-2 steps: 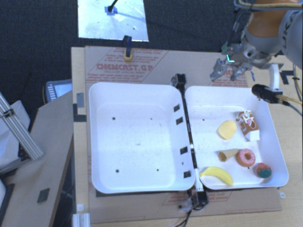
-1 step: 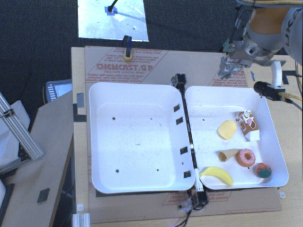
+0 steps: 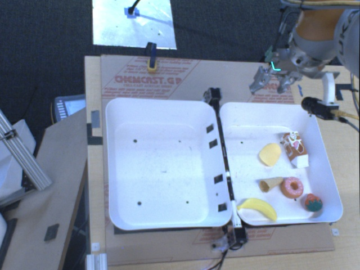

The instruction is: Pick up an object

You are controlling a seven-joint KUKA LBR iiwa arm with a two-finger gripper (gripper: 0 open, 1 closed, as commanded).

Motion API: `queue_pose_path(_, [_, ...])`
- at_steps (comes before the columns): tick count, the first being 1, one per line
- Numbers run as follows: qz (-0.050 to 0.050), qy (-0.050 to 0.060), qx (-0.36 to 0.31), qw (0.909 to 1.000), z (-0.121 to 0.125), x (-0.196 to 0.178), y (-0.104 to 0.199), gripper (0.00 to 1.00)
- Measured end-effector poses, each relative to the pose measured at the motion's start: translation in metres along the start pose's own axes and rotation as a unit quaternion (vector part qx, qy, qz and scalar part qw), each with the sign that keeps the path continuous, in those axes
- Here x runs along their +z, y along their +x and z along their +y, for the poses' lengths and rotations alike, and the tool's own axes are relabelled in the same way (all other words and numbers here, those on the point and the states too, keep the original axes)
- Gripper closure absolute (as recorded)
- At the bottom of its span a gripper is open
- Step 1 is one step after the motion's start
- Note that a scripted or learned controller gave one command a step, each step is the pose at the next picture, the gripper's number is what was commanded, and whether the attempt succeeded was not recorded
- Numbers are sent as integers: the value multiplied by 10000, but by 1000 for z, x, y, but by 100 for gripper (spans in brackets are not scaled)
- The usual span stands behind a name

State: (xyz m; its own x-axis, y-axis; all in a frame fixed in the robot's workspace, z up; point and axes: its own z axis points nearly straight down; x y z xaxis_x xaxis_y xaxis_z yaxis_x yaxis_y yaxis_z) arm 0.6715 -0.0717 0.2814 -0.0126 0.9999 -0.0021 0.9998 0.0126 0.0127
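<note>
White plastic forms both shallow bins, set side by side on a brown board printed with red lettering. In the left bin the floor shows a few small dark marks, leaving wide room to move within its rounded rim. All loose items sit in the right bin, crowded toward its 3 to 6 o'clock portion, with the 10 to 12 o'clock portion of its floor bare. A yellow banana lies at 7 o'clock, close against the near rim. A pink ring doughnut rests just beside a small tan cone; a round red-and-green piece sits in the 5 o'clock corner. A pale yellow rounded piece lies near centre, and a brown-and-white block stands against the 3 o'clock wall. Along the seam between the bins runs a row of black clips. Above the board beyond the right bin's 12 o'clock rim, the gripper hangs well apart from every item, its grey fingers spread with nothing between them. A blue-and-yellow clamp grips the board's far edge.
</note>
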Motion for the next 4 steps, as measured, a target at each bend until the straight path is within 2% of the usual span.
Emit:
queue_pose_path(1, [-1, -18, -13, 10000, 1, -11, 0, 100])
queue_pose_path(2, [-2, -15, -15, 10000, 1, -11, 0, 0])
queue_pose_path(3, [-3, -34, -27, 10000, 2, -22, 0, 100])
queue_pose_path(4, [-5, -30, -30, 10000, 2, -22, 0, 0])
